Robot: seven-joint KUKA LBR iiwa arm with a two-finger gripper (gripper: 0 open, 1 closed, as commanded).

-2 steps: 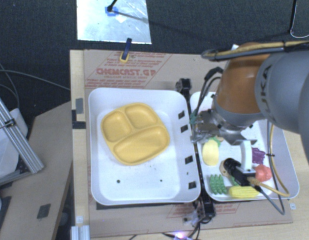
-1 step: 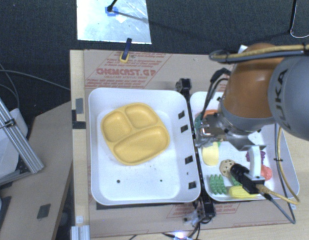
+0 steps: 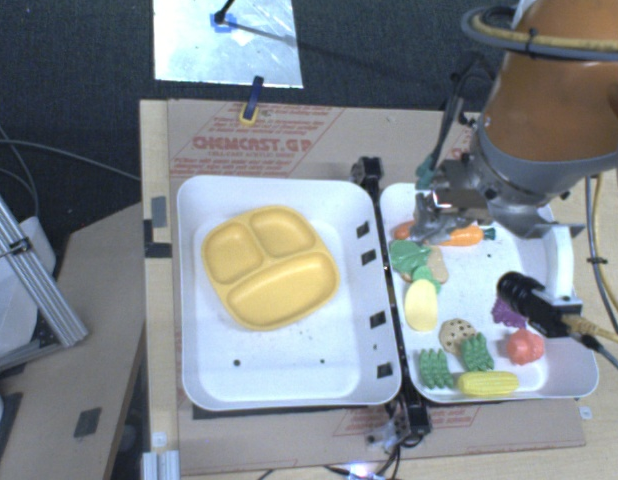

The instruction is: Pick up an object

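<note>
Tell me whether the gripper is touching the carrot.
Cannot tell. In the camera view the gripper overlaps the carrot's left end, but the slanted angle hides whether they meet.

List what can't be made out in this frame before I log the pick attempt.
- Camera view, right bin: its far corner is hidden under the arm.
- Camera view, gripper: too blurred to tell whether it touches the orange carrot, whose near end it covers.
- Camera view, purple toy: partly covered by robot parts and too small to identify.
</note>
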